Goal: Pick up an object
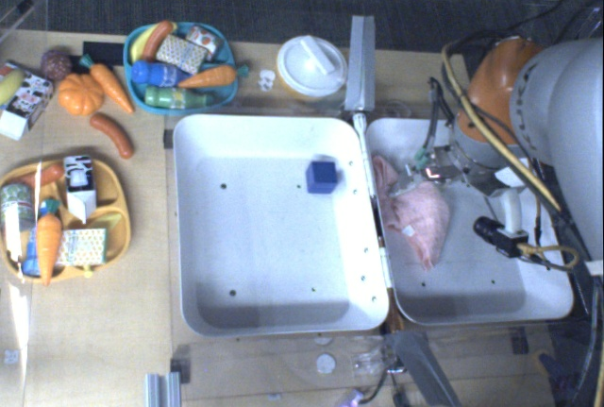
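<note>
A small blue cube (322, 176) lies in the left white bin (236, 292), toward its upper right. A pink soft item (416, 221) lies in the right bin (481, 301) along its left wall, stretching from the upper left down to the middle. My gripper (425, 173) reaches in from the right and sits low over the upper end of the pink item, with cables and the grey arm (557, 103) behind it. The contact point is hidden by the gripper body.
A blue bowl (179, 65) of toy food and a white lidded cup (311, 65) stand behind the left bin. A yellow plate (61, 221) of toys, a toy pumpkin (79, 95) and a sausage (112, 134) lie on the bench at left.
</note>
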`<state>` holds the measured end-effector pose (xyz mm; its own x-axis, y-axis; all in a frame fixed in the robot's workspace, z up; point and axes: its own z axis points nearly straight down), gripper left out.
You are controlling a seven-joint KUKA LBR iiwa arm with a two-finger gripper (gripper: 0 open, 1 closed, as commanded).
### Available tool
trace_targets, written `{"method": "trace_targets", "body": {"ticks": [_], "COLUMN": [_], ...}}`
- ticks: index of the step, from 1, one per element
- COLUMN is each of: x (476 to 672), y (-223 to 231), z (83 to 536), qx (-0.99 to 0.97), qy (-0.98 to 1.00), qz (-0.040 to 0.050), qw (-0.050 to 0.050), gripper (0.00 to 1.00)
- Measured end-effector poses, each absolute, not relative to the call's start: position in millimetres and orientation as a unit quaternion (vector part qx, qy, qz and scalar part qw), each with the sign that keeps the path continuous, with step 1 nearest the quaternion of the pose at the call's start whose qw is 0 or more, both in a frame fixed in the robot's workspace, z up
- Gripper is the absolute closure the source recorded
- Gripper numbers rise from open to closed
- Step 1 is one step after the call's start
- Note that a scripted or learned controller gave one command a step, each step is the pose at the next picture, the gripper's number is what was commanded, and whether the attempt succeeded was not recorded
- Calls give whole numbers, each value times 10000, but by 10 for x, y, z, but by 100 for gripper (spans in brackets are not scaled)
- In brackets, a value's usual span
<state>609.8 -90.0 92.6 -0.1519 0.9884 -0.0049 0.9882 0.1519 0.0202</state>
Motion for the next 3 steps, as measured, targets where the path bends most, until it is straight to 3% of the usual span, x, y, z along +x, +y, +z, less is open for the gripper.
{"method": "trace_targets", "body": {"ticks": [1, 2, 3], "x": [5819, 5807, 6081], "y": [-1552, -1102, -902], "z": [923, 928, 928], "qx": [6289, 5671, 5738], "qy": [7774, 8236, 8189], "qz": [39, 45, 45], "qw": [83, 94, 89], "gripper": [0, 0, 0]}}
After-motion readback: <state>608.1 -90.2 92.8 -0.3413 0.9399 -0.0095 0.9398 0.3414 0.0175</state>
